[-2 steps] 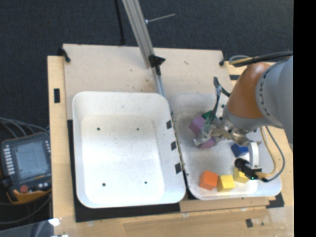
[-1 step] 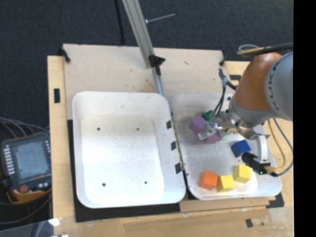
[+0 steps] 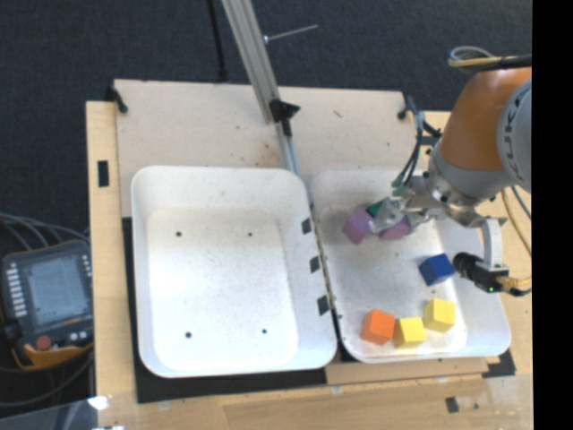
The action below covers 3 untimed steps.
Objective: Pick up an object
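Holding five blocks, apparently, right bin (image 3: 483, 330); jaws (image 3: 394, 215) near purple block (image 3: 356, 227).

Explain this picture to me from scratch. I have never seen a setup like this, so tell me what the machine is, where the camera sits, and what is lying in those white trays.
The picture comes from one camera fixed above a wooden bench, looking down at a slant. On the bench sit two shallow white bins side by side: the left bin and the right bin.

The grey and orange shape at the right is a robot arm, driven by a program, whose job is to pick up an object. Its gripper, a two-finger hand, is low in the right bin beside two purple blocks. Whether it actually holds one cannot be told from here.

Also in the right bin lie a blue block, an orange block and two yellow blocks.

The device at the far left, off the bench, looks like a handheld control panel.
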Each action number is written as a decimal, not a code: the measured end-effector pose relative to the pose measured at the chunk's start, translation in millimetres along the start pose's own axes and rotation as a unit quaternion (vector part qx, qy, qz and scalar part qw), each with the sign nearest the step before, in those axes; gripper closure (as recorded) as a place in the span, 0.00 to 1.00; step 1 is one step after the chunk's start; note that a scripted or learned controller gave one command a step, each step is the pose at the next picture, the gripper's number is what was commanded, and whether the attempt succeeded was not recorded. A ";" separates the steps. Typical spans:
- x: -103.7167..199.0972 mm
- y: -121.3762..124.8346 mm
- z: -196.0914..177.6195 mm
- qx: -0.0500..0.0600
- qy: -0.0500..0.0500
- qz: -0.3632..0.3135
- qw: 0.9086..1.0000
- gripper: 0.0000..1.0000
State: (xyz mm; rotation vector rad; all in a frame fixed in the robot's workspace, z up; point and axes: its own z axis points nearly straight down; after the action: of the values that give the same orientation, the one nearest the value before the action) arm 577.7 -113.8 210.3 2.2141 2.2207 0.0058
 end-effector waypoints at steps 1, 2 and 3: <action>-0.8 0.6 -8.1 0.002 0.001 -0.001 1.000 1.00; 43.9 -2.4 -8.6 0.003 0.001 -0.002 1.000 1.00; 99.4 -6.9 -16.6 0.004 0.002 -0.003 1.000 1.00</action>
State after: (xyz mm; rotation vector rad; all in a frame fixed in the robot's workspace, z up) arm 570.3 -14.4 226.7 2.2135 2.2326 0.0026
